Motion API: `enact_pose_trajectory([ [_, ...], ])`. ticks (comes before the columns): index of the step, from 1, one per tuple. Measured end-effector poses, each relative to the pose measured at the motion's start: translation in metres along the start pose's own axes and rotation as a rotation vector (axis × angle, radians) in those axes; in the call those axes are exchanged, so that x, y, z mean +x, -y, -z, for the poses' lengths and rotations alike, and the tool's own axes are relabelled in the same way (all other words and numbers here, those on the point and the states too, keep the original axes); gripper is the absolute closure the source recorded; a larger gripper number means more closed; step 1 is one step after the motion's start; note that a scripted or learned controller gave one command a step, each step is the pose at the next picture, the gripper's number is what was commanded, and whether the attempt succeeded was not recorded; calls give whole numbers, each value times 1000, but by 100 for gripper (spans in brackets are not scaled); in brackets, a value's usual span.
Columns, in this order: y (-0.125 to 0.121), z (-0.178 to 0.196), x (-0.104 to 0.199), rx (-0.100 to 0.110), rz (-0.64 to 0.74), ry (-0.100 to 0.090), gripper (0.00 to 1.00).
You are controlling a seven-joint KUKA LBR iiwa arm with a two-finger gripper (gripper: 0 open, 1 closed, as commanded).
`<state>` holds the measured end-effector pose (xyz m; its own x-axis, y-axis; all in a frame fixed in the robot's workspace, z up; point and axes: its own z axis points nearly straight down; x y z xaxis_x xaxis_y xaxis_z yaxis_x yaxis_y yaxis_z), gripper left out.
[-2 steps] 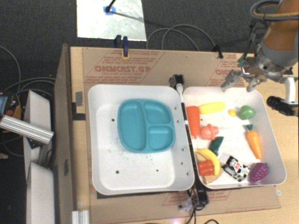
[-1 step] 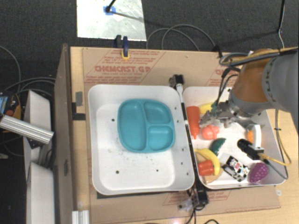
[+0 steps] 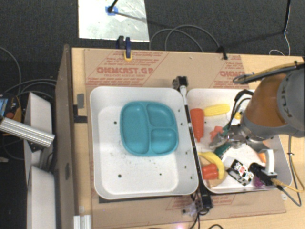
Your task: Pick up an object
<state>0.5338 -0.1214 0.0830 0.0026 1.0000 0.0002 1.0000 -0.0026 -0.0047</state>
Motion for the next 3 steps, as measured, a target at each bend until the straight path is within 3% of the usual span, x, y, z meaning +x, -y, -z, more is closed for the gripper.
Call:
enact_pose_trajectory([
  [1, -4, 12, 2, -9, 4, 0, 100],
  [2, -40, 93, -87, -17, -1, 8, 100],
  [3, -38, 88, -81, -7, 3, 1, 0],
])
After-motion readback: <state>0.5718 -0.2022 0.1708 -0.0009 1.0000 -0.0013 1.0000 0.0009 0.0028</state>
